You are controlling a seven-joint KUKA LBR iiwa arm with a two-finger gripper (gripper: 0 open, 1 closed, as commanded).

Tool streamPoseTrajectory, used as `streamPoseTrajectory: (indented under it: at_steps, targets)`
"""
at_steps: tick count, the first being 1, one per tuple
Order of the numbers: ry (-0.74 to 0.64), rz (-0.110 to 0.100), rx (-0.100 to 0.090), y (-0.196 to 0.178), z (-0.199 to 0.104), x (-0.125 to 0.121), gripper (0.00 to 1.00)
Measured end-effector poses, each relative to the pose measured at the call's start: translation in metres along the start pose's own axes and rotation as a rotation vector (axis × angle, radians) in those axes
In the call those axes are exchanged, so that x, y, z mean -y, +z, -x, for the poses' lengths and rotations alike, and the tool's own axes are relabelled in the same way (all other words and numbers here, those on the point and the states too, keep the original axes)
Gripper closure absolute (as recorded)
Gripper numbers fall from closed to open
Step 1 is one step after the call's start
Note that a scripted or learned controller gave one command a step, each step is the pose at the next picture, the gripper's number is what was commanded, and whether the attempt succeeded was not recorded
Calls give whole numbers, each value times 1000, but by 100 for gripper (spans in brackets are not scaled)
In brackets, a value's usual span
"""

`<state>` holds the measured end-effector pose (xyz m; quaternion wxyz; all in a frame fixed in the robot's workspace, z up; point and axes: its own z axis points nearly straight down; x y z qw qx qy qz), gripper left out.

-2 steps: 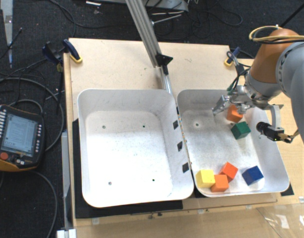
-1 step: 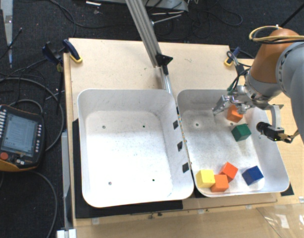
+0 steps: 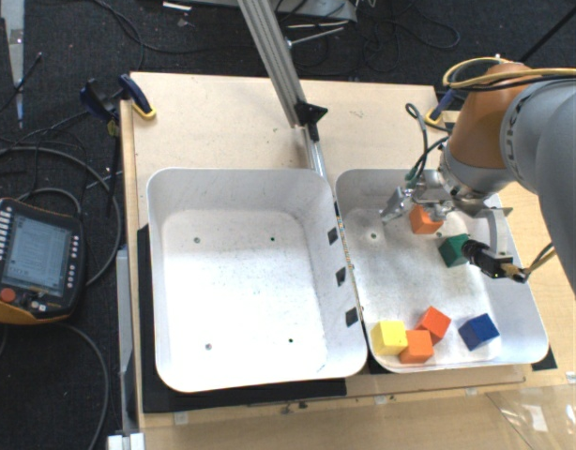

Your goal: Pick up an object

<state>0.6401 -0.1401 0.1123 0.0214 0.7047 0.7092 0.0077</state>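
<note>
Orange block (image 3: 423, 219) seen in the upper part of the right bin (image 3: 372, 279), directly beneath the gripper (image 3: 417, 206); whether it sits between the fingers cannot be told, nor whether the gripper is released or clenched. Green block (image 3: 452, 250) lies just beside it, toward the bin's right wall, close under the arm's wrist hardware. Open floor is left in the right bin's middle and along its left wall.

Four blocks are bunched at the near edge: yellow block (image 3: 391, 336), a second orange block (image 3: 418, 345) touching it, a third orange block (image 3: 435, 322) just behind, blue block (image 3: 477, 331) near the right corner.

Left bin (image 3: 175, 251) sits edge to edge with the right one. A metal strut (image 3: 274, 50) slants down to the seam between the bins. On the worktop (image 3: 213, 120), a clamp (image 3: 114, 97) is noted at the far left corner. A teach pendant (image 3: 30, 261) and cables lie on the floor at left.
</note>
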Motion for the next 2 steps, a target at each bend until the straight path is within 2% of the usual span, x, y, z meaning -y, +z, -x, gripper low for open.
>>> streamPoseTrajectory:
  at_steps: [1,2]
  targets:
    - [5,0,-5,0,7,-6,0]
    - [4,0,-3,0,7,-6,0]
